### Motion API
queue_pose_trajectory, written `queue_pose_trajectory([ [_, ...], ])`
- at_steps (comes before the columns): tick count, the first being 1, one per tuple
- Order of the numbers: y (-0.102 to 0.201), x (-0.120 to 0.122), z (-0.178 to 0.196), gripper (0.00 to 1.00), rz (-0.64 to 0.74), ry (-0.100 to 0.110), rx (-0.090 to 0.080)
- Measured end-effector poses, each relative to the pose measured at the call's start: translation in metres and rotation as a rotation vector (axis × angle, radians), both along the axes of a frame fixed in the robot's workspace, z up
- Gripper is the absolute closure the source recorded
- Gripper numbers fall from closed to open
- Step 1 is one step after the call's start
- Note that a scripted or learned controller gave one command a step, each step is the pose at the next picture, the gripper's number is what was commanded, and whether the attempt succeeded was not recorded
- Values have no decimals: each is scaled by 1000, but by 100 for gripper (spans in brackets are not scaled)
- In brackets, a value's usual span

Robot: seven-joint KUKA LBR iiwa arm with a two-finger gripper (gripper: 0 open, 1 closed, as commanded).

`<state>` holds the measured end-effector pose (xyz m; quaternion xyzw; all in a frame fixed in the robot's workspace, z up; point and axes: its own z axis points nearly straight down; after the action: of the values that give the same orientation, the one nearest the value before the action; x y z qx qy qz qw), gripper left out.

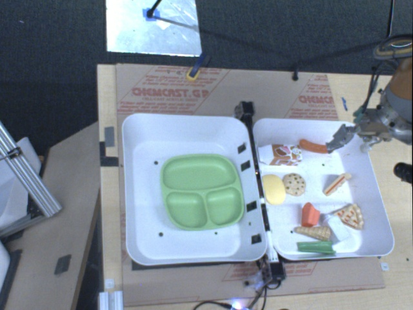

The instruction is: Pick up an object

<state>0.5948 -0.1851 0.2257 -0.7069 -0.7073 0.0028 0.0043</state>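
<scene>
Orange-red sausage (313, 146), long, lying flat | end effector (340, 138) touching it, clamp unclear

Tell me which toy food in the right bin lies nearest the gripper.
The orange sausage at the far edge of the right bin: the gripper is right beside its end, while the other foods lie lower down.

toys (310, 215) crowding rt bin (381, 228)

Small toy foods — sausage (313, 146), cookie (295, 184), pizza slice (350, 216) — scattered across right bin (381, 228).
</scene>
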Motion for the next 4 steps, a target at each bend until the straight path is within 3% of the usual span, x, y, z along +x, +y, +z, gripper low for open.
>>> queue_pose_trajectory([
  [1,0,3,7,0,3,-12,-3],
  [2,-4,5,-54,0,1,-8,-2],
  [4,1,7,-143,0,1,-10,-2],
])
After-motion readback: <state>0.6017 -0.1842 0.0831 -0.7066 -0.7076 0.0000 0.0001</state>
